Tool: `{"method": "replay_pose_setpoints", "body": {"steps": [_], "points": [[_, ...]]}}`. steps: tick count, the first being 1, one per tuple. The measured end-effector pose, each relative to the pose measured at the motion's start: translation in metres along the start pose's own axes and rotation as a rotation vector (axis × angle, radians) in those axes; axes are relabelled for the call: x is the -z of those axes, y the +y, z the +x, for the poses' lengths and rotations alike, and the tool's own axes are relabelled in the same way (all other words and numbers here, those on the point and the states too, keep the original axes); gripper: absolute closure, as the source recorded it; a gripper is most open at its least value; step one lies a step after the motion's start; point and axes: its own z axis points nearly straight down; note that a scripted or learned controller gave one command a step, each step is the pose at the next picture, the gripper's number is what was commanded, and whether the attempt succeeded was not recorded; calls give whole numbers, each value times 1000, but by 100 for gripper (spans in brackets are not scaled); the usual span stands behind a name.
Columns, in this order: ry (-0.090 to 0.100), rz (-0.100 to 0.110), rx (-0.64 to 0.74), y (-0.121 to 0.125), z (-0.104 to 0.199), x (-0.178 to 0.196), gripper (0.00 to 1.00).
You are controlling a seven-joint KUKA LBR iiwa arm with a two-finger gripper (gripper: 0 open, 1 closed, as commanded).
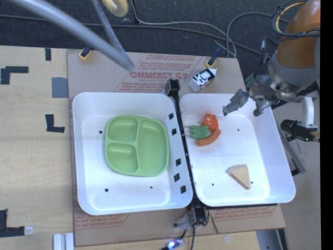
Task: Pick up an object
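Note:
The right bin (270, 155) holds an orange and red toy with a green leafy part (204, 130) near its upper left, and a tan wedge like a cheese slice (240, 176) toward its lower right. My gripper (244, 104) hovers over the bin's upper right edge, fingers spread apart and nothing between them. It is to the right of the orange toy and well above the wedge. The grey arm with its orange band (299, 33) comes in from the right.
The left bin (86, 139) holds a green divided plate (138, 145). A black divider with clips (179, 139) runs between the bins. A small black and white object (202, 78) lies on the cardboard behind the bins. Cables cross the dark floor at the back.

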Motion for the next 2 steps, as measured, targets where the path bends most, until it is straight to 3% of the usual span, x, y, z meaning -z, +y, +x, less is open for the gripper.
{"method": "replay_pose_setpoints", "body": {"steps": [1,2], "points": [[-2,-12,3,2,0,7,0],[-2,-7,2,-3,0,-38,0]]}}
